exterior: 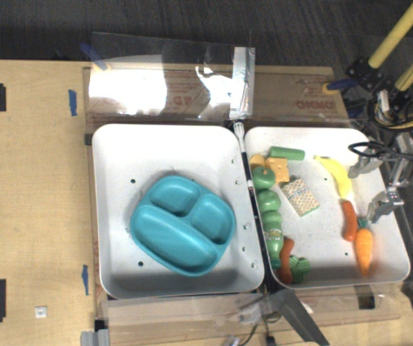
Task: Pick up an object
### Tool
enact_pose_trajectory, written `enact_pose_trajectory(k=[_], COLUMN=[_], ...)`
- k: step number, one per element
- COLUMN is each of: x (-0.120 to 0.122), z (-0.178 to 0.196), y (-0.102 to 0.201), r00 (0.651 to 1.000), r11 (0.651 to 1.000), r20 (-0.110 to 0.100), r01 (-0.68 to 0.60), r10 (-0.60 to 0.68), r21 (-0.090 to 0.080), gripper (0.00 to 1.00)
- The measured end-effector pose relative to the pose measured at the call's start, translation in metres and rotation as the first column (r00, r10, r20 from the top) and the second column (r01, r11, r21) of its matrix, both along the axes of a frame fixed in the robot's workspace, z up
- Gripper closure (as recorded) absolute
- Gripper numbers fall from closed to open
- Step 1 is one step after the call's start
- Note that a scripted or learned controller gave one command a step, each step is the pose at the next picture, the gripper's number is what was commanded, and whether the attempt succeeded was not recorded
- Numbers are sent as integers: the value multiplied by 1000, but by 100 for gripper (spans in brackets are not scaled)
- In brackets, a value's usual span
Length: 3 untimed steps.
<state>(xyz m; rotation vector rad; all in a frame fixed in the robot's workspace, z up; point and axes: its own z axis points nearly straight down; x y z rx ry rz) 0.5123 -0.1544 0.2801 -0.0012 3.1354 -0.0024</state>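
Desk point(26, 193) w/ two shallow white bins side by side. Left bin point(112, 150) carries a teal divided tray point(183, 223), the largest item: rigid, smooth, prob. too wide for a two-finger pinch except at the rim. Right bin point(321, 258) holds the small toy foods, approx. largest to smallest: yellow banana point(337, 176) and orange carrot point(363, 249) near the right wall, w/ a red-orange piece point(349, 220) between them; a row of green pieces point(268, 206) along the left wall; a speckled flat block point(299, 197) mid-bin; a green cylinder point(286, 153) near the far wall. All look like light, stiff, slick plastic, not fragile; best taken across the narrow width, mid-length. The carrot, just beside the gripper point(379, 207), seems the likeliest pick. Gripper sits over the right edge of the right bin; fingers appear spread, nothing between them.
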Motion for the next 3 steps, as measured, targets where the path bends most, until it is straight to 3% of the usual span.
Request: enact_pose_trajectory(k=[1,2,3], x=[27,-5,-23], z=[-188,-191,-191], y=[-34,-60,-69], r00=[985,983,979], r11=[985,983,979], r20=[4,4,5], r01=[-172,-181,-203], r10=[172,181,203], r21=[-3,-3,-4], gripper=[0,0,0])
